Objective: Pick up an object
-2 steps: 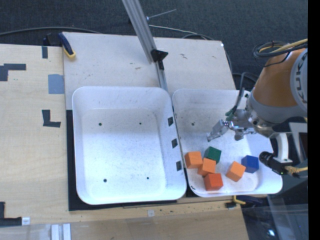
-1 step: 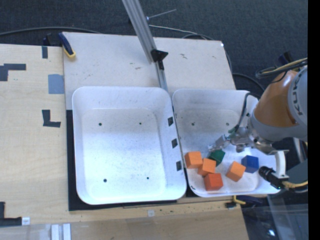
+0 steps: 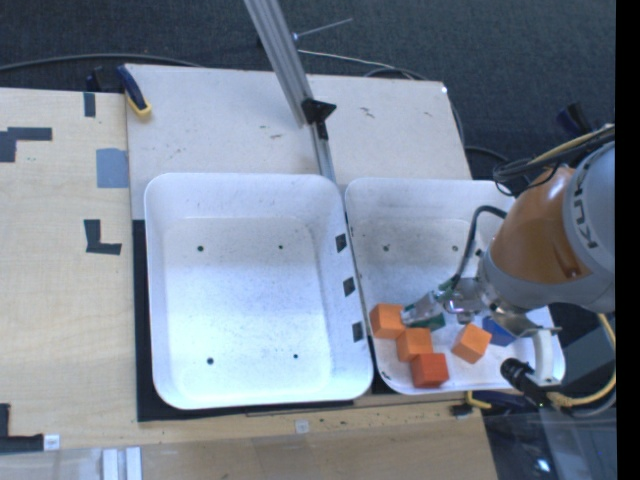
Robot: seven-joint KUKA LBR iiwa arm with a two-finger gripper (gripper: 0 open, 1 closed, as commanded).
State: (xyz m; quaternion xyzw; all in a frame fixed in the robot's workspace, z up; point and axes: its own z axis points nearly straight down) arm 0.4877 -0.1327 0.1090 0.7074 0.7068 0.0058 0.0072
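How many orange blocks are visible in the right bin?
4, all near the front of the right bin: one by the gripper, one below it, a redder one at the front, one further right. The arm may hide more.

A: The two bins look like white plastic, smooth with a slight sheen, speckled with dark marks.

B: And the bench?

A: Pale wood or board, matt, with grey and dark tape patches. The floor behind looks like dark, rough carpet.

B: The blocks?

A: Orange, matt, maybe foam or painted wood; I cannot tell which. A blue piece beside them looks plastic.

B: The arm?

A: Smooth casing, grey with a glossy orange band. The rail is ribbed, bright metal.
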